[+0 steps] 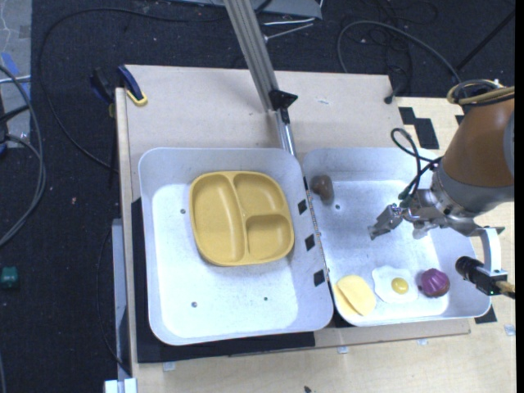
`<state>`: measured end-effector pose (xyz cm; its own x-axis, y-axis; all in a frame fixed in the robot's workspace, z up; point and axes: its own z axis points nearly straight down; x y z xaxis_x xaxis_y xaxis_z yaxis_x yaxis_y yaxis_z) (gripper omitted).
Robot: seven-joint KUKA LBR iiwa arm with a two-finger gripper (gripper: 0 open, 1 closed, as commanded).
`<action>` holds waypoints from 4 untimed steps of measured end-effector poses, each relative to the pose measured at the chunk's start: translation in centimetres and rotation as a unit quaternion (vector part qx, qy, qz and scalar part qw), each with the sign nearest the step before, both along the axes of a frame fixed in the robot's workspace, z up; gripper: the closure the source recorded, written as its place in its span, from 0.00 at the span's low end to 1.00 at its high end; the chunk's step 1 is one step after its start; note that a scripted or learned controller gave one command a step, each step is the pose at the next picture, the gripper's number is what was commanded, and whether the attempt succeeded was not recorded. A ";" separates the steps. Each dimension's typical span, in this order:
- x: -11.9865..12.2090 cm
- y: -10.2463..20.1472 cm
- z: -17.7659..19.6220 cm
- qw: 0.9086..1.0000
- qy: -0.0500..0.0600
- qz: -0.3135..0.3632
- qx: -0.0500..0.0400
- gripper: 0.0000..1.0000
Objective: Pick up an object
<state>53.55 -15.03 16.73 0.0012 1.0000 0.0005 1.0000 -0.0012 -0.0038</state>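
1. Dark floor strewn with cables surrounds a pale wooden surface (213,97) that carries two shallow white bins side by side.
2. Reaching in from the right, the grey arm (479,158) with its orange band hangs over the right bin (360,219).
3. Next in size, the left bin (164,260) holds a yellow divided plate (241,217), lying flat near its middle.
4. Its end effector (386,223) hovers above bare bin floor, gripping nothing; whether its fingers stand wide or narrow I cannot tell from this angle.
5. Along the right bin's near edge sit three candidates in a row: a yellow wedge (355,294), a toy fried egg (395,285) and a purple piece (434,282).
6. Smallest, a brown lump (322,187) rests apart near the bin's far left corner.
7. Judging by looks, these are light, stiff plastic toys. The egg lies flat and would likely offer little to pinch; the purple piece looks rounded and may slip.
8. The yellow wedge seems the best hold, taken across its narrow sides.
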 end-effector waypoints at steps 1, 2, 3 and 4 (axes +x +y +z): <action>0.5 0.6 -6.1 1.000 0.000 0.001 0.000 0.00; 0.6 0.5 -4.8 1.000 -0.002 0.000 0.000 1.00; -0.3 0.1 0.4 1.000 -0.004 0.000 -0.001 1.00; -0.3 -0.1 6.7 1.000 -0.005 0.002 -0.001 1.00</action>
